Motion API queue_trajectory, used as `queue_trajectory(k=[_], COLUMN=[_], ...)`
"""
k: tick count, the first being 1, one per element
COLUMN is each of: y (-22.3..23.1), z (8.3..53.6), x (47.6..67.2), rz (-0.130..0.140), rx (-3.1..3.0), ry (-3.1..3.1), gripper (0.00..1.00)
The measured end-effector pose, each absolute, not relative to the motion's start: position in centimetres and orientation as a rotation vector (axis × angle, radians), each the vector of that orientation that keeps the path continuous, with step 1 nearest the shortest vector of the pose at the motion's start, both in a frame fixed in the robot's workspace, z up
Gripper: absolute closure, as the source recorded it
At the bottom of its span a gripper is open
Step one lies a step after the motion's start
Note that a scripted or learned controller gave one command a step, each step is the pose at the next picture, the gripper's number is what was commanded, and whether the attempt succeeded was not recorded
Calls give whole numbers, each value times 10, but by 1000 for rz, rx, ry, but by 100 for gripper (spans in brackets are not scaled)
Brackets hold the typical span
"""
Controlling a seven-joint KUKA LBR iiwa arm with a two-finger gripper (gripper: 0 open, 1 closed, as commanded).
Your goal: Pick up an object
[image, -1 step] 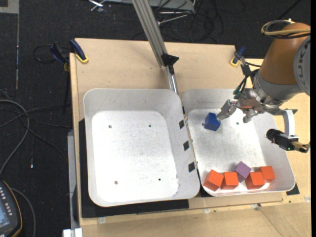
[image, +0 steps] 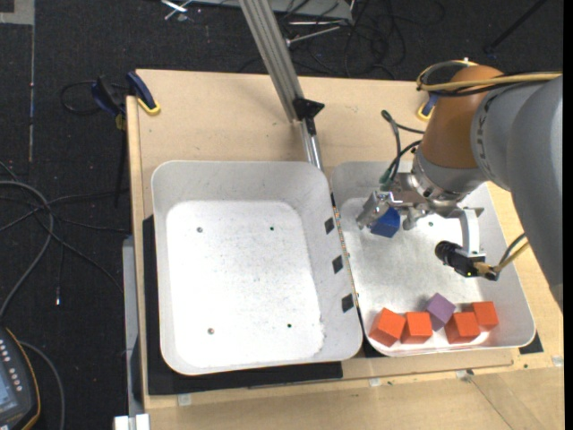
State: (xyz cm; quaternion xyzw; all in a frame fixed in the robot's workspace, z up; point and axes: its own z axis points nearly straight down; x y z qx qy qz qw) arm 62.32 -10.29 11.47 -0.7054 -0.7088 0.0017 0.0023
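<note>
My gripper [image: 389, 219] hangs over the upper left part of the right bin [image: 405, 271]. A small blue block [image: 385, 225] sits between its two fingers, so the gripper is shut on it. Whether the block rests on the bin floor or is lifted off it I cannot tell. Along the bin's front edge lie several orange blocks [image: 417, 327] in a row, with a purple block [image: 440, 308] among them.
The left bin [image: 237, 262] lies beside the right one, and they share a raised rim [image: 338, 240]. A slanted metal pole [image: 273, 47] comes down from the top to the back of the bins. A black cable end [image: 452, 256] hangs beside the wrist.
</note>
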Motion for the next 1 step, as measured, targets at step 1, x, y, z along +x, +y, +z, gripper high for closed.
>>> queue_trajectory(k=[1], y=[-104], z=[130], x=[624], rz=[0], rx=[-2218], ry=[-2226], gripper=[100])
